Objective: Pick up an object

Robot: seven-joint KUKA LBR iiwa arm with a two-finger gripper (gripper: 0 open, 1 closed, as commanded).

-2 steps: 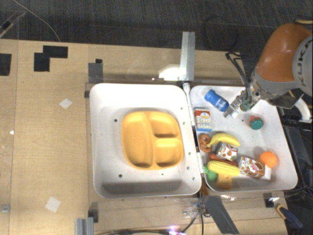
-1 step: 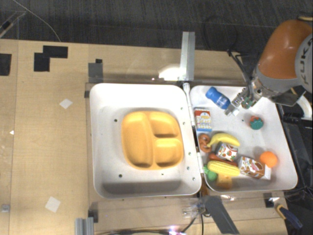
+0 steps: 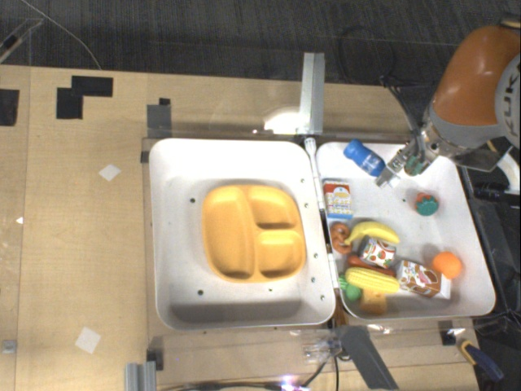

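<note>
Arm: grey KUKA arm with an orange band (image 3: 476,72), reaching in from the right over the far corner of the right bin.
Jaws: the gripper (image 3: 396,169) hangs above the right bin's far part, tilted toward the left; whether the jaws are spread or pressed together cannot be told, and nothing is seen between them.
Left bin (image 3: 175,218): shallow and white, holding a yellow divided tray (image 3: 248,230) with three compartments, near its middle.
Right bin (image 3: 472,243): shallow and white, touching the left bin along a shared edge.
Blue bottle (image 3: 363,157): lying in the far left part of the right bin, just beside the gripper.
Green and red toy (image 3: 426,204): small, alone on bare bin floor, near the gripper.
Orange ball (image 3: 447,264): by the right wall.
Red and white carton (image 3: 338,199): along the left wall.
Banana (image 3: 373,231): in the near cluster, touching a juice carton (image 3: 377,253).
Corn cob (image 3: 371,281): nearest the front wall, beside a second carton (image 3: 422,279).
Table (image 3: 73,243): pale wood, bearing both bins.
</note>
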